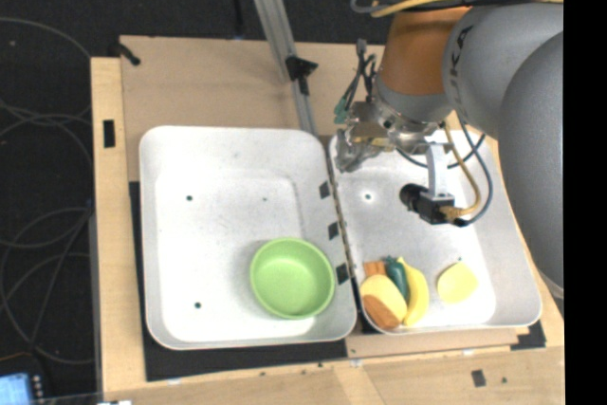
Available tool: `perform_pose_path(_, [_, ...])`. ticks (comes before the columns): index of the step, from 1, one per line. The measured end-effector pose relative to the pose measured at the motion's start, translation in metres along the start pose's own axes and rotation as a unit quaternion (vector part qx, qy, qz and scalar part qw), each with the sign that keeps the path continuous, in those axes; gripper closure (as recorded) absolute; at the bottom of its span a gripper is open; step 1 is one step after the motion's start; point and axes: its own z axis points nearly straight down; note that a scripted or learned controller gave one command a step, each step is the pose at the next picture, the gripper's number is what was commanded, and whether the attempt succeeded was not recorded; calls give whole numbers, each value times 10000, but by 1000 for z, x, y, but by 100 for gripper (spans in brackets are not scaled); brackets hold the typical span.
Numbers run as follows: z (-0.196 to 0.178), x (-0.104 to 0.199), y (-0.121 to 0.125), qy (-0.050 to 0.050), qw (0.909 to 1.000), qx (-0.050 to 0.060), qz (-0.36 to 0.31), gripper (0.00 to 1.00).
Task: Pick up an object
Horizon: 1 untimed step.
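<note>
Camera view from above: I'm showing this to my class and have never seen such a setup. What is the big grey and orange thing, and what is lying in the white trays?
It is a robot arm, photographed by one fixed camera looking down at a slant. Its gripper hangs over the far end of the right bin. At that bin's near end lie a cluster of toy food and a yellow piece. The left bin holds a green bowl. I see nothing in the gripper.

Under me the wooden bench (209, 81) carries two shallow white bins: the left bin (190, 175) toward its left edge, the right bin (493, 294) toward its right edge, sides touching.
</note>
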Motion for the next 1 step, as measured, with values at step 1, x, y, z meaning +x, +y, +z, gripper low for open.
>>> perform_pose_path(1, [6,47,9,-3,10000,-4,23,100])
